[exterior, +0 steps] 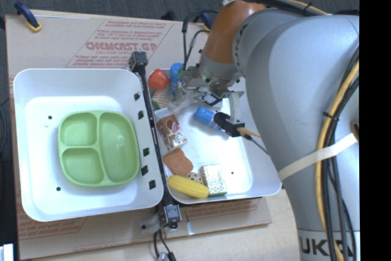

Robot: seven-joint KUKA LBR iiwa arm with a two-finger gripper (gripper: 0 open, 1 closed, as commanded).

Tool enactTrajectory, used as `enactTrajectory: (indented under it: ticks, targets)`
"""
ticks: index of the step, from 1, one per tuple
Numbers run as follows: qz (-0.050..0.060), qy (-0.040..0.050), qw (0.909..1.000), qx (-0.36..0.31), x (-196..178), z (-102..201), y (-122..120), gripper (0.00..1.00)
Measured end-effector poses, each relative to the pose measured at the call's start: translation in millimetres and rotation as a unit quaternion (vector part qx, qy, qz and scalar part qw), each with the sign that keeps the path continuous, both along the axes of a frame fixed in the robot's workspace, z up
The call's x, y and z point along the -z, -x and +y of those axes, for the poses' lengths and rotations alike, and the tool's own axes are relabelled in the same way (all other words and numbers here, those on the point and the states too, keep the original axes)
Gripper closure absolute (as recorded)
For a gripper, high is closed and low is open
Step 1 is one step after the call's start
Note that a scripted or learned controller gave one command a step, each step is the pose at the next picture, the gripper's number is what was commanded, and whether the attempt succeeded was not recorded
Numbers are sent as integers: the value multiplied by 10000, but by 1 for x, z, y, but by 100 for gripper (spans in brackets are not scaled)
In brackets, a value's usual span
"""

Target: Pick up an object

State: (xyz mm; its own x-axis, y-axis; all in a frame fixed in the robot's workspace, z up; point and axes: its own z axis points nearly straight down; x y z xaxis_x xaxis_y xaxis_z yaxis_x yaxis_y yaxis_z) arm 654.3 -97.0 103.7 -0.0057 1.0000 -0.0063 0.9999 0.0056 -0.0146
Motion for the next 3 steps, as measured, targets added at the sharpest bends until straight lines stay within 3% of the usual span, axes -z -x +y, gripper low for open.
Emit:
enactTrajectory:
  ticks: [1,2,3]
  targets:
    - [-80,-29,10000,0,-23,-6,-3,100]
    - [-64,-33,10000,0,-21,-5,-2,0]
    - [-172,-1,9999,-1,-6,-3,41,0]
